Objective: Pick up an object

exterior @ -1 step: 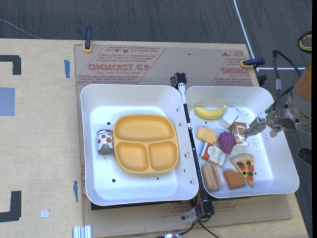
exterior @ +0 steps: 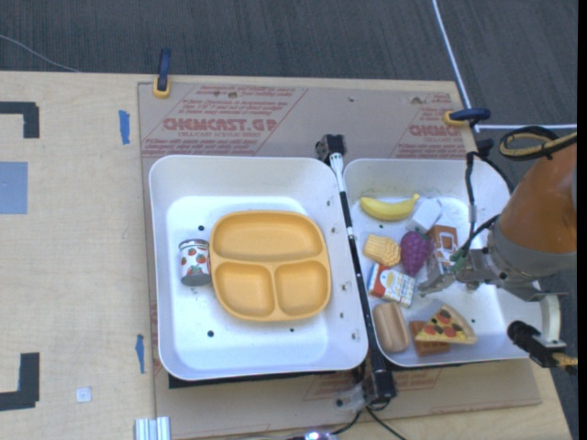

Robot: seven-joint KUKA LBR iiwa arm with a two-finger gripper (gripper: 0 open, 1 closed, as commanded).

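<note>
left bin (exterior: 174,246): yellow tray (exterior: 271,265) and small can (exterior: 193,262) untouched | right bin (exterior: 495,177): toy foods, including grapes (exterior: 415,249) and pizza slice (exterior: 444,326), lie unlifted | gripper (exterior: 438,279) is lowered among them, centre-right; finger state cannot be told | nothing is seen held; pick judged not yet done

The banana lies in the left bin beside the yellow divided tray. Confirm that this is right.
Wrong bin. The camera view shows the banana in the right bin, among the other toy foods. The yellow divided tray sits in the left bin, so they are not side by side.
</note>
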